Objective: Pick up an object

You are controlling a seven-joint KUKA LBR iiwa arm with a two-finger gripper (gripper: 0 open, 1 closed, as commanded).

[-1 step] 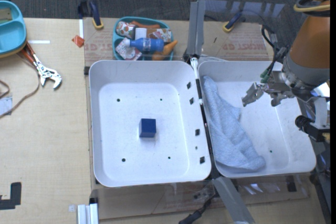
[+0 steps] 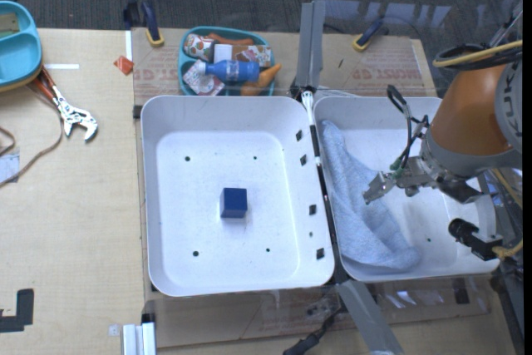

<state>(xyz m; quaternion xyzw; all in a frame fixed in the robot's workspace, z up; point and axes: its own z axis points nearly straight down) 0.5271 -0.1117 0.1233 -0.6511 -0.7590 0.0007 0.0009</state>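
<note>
Left bin [image 2: 158, 204]: shallow white plastic tray on the wooden counter [image 2: 66, 237], bearing one small dark-blue cube [image 2: 234, 203] near its middle, clear of every wall.
Right bin [image 2: 432, 258]: second shallow white tray, just beside the first, divided from it by a grey rail.
Cloth [image 2: 357, 204]: pale blue-grey towel, rumpled, lying along the right bin's left side from the far wall down to the near corner.
Arm [image 2: 470, 116]: grey with a broad orange band, reaching in from the right above the right bin.
Pincer [image 2: 384, 185]: low over the right bin, tip at the towel's right edge; released or clenched, cannot tell; nothing seen between its tips.
Blue cube: alone in the left bin, well apart from the pincer.
Behind the bins: small teal tub [image 2: 226, 62] crammed with mixed toys and packets.
Counter, far left: steel adjustable wrench [image 2: 71, 114] near a light-blue plastic tray [image 2: 21, 46] at the edge.
</note>
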